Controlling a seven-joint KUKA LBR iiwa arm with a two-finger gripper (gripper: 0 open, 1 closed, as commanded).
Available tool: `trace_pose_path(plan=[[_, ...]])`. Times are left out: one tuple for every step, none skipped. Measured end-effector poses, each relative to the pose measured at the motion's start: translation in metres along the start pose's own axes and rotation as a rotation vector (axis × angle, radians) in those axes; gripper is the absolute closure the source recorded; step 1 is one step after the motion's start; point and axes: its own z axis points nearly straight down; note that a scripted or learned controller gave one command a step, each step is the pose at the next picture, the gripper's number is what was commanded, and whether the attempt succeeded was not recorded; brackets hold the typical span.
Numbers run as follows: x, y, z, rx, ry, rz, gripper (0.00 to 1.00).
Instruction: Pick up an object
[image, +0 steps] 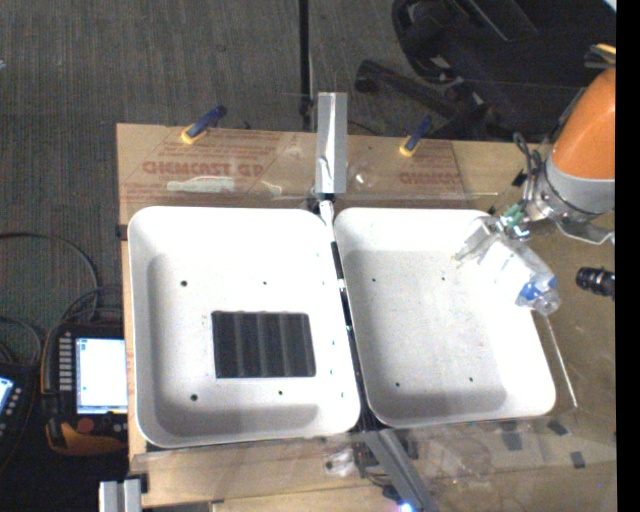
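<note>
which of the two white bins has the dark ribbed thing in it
The left bin: a dark ribbed rectangular object lies flat on its floor. The right bin has the tool above its far right corner.

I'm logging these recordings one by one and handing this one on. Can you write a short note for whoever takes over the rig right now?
Tool: over the upper right part of the right bin, near its rim. Its clear fingers blur against the white, so open or shut cannot be told, and nothing can be seen in it.
Things: a dark ribbed rectangular tray lies flat in the left bin, far from the tool.
Done: no pick is visible.
Left: reach an object, close on it and lift it.
</note>
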Motion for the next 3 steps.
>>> trace_pose_path(plan=[[0.001, -0.048, -0.032, -0.001, 0.002, -0.018, 0.00], [0.095, -0.051, -0.068, 0.001, 0.003, 0.283, 0.00], [-0.002, -0.045, -0.069, 0.001, -0.001, 0.219, 0.00]])
